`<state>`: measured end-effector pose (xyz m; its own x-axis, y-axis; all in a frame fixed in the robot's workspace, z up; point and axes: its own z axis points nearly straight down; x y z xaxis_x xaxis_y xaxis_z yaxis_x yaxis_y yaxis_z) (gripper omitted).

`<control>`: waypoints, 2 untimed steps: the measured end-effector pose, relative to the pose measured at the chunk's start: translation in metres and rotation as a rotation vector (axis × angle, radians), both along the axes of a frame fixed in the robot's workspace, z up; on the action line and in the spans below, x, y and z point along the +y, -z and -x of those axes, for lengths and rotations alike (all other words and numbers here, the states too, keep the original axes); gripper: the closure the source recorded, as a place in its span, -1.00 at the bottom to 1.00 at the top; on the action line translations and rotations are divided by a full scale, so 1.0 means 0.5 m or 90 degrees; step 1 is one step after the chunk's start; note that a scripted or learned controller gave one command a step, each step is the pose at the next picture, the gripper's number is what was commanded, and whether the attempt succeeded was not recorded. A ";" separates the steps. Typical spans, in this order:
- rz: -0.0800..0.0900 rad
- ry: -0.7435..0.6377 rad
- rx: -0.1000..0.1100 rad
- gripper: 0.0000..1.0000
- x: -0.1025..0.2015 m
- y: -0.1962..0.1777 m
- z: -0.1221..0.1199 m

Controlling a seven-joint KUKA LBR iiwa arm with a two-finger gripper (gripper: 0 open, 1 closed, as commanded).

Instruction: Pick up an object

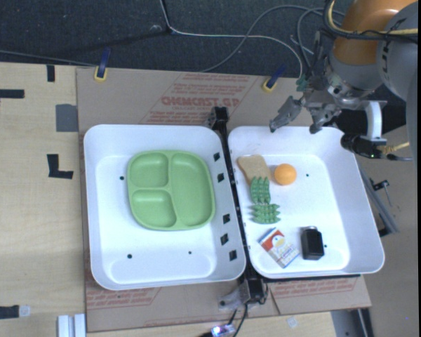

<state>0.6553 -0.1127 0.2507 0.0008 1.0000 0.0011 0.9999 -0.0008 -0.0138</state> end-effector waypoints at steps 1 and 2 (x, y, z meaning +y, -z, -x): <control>0.001 -0.002 -0.008 -1.00 0.000 -0.015 -0.004; 0.002 -0.001 -0.005 -1.00 0.001 0.078 0.011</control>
